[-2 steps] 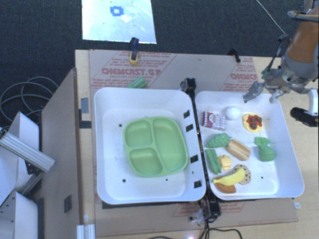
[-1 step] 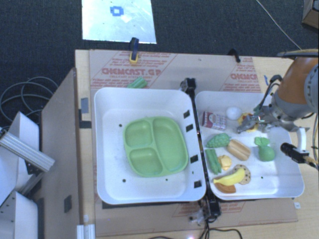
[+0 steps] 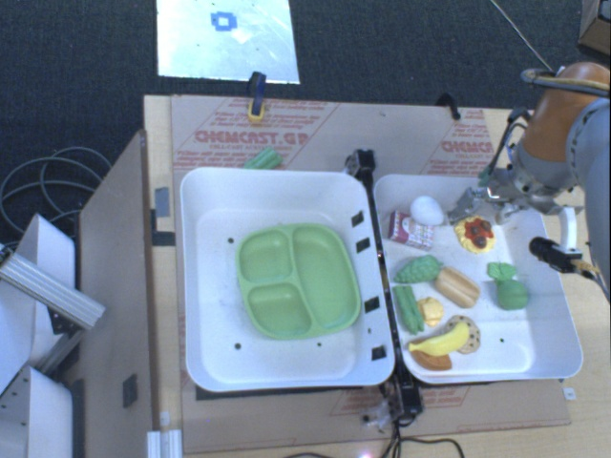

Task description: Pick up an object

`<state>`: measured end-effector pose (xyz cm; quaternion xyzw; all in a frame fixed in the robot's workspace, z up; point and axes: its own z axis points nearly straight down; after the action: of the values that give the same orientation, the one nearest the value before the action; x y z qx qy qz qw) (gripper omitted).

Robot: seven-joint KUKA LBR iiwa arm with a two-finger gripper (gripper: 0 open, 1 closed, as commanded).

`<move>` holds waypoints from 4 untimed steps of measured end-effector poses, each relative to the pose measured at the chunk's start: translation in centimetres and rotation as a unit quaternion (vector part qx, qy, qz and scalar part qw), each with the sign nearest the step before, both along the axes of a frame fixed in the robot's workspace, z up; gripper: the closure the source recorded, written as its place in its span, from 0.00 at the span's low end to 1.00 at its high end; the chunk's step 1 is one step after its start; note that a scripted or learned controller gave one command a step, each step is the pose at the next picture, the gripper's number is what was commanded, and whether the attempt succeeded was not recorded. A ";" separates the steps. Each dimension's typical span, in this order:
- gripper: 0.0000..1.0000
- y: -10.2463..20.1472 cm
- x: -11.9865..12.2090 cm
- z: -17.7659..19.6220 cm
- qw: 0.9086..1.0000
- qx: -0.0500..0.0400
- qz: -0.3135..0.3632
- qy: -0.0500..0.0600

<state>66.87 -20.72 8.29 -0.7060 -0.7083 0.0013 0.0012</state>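
The right white bin (image 3: pixel 554 351) holds several toy foods. A white egg (image 3: pixel 426 209) lies beside a red and white can (image 3: pixel 408 229) near the bin's back left. A yellow pizza slice with red topping (image 3: pixel 475 235) lies just below my gripper (image 3: pixel 489 201), which hovers over the bin's back right. Farther forward are a leafy green piece (image 3: pixel 418 270), a hot dog (image 3: pixel 457 287), a green pepper (image 3: pixel 511 293), a cucumber (image 3: pixel 407 306) and a banana (image 3: pixel 445 340). Nothing is seen held in the gripper.
The left white bin (image 3: pixel 205 351) holds a green divided plate (image 3: pixel 298 281). A black divider (image 3: pixel 372 256) runs between the bins. My grey arm with its orange band (image 3: pixel 554 122) comes in from the right, above the right bin's back corner.
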 end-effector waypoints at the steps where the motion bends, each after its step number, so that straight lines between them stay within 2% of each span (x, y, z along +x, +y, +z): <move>1: 0.00 3.5 -5.1 0.2 1.000 0.001 -0.001 0.000; 2: 0.00 0.0 0.2 0.3 1.000 0.001 0.000 -0.003; 3: 0.00 0.1 -5.1 0.2 1.000 0.000 -0.002 -0.001; 4: 0.00 1.1 0.3 0.3 1.000 -0.001 0.002 -0.006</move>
<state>67.20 -19.60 8.61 -0.7047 -0.7094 -0.0023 -0.0035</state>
